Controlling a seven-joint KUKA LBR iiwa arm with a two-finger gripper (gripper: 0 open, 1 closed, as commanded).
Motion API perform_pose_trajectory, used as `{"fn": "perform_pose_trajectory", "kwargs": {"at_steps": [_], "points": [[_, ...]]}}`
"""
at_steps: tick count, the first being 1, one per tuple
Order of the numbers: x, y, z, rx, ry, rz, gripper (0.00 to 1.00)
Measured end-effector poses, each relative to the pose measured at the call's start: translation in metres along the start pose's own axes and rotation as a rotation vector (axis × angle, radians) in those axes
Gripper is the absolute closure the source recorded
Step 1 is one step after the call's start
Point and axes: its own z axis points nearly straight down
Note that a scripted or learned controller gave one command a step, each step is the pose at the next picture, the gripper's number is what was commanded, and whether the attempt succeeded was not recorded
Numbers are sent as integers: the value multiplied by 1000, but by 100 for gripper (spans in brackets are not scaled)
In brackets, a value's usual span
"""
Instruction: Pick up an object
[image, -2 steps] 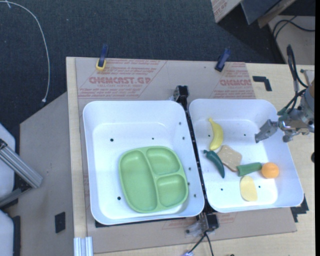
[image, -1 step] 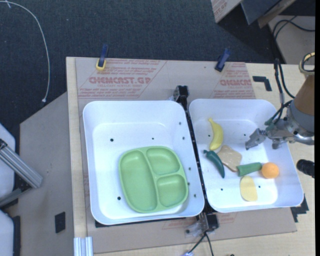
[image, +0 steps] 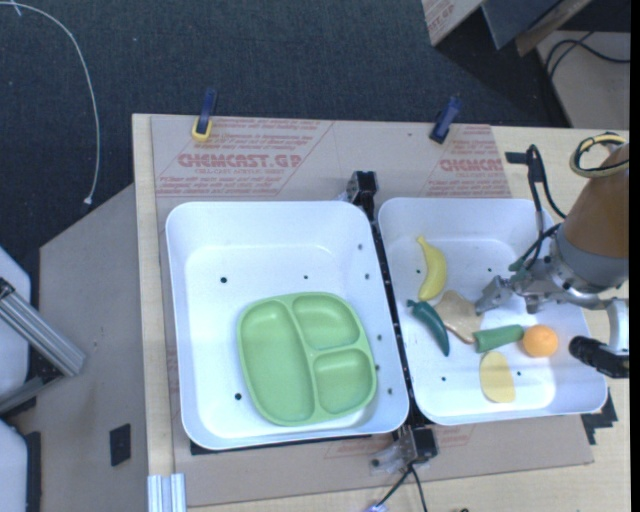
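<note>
Camera view looks down on a bench with two shallow white bins set side by side on a board printed with red lettering. In the left bin (image: 200, 300) lies a pale green divided plate (image: 305, 355) with three compartments, tilted a little and resting toward the bin's near half. The right bin (image: 470, 215) holds the loose objects: a yellow banana (image: 432, 268) lying lengthwise near the bin's left wall, a dark green pepper (image: 432, 325) just below it and angled toward the near side, a tan flat piece (image: 457, 312) partly under the pepper's right side, a green cylinder-shaped piece (image: 497, 338) beside an orange ball (image: 540, 342), and a pale yellow lemon-shaped piece (image: 497, 378) close to the bin's near wall. The green piece and the orange ball lie just beside each other, nearly touching. The arm (image: 600, 225) comes in from the right, its orange band and grey wrist above the right bin's far right part. The gripper (image: 510, 290) points leftward and sits low over the bin, near the tan piece and just above the green piece; whether it is wide or narrow cannot be told from this angle, and nothing can be seen held in it. A blue clamp (image: 445, 120) and a blue-and-yellow clamp (image: 204, 115) grip the board's far edge.
</note>
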Motion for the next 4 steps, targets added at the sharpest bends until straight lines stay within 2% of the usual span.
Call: {"fn": "perform_pose_trajectory", "kwargs": {"at_steps": [1, 3, 4], "points": [[0, 2, -14, -8, -3, 0, 100], [-2, 4, -128, -13, -5, -2, 100], [46, 5, -136, -7, -1, -6, 100]]}}
